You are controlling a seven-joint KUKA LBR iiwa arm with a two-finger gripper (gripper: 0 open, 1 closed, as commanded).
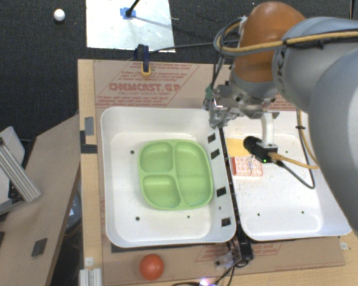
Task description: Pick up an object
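Note:
A light green divided plate [174, 174] lies flat in the middle of the left bin [122, 225]. In the right bin [292, 216], a small red-and-white patterned packet [248, 168] with a yellow piece at its far end rests close to the divider. My gripper [217, 118] hangs over the far end of the divider between the two bins, just past the plate's far right corner and left of the packet. Nothing shows in its grasp.
An orange ball [151, 266] sits on the cardboard in front of the left bin, outside both bins. A blue clamp [143, 58] stands at the cardboard's far edge. The arm's bulky body covers the right bin's far right part.

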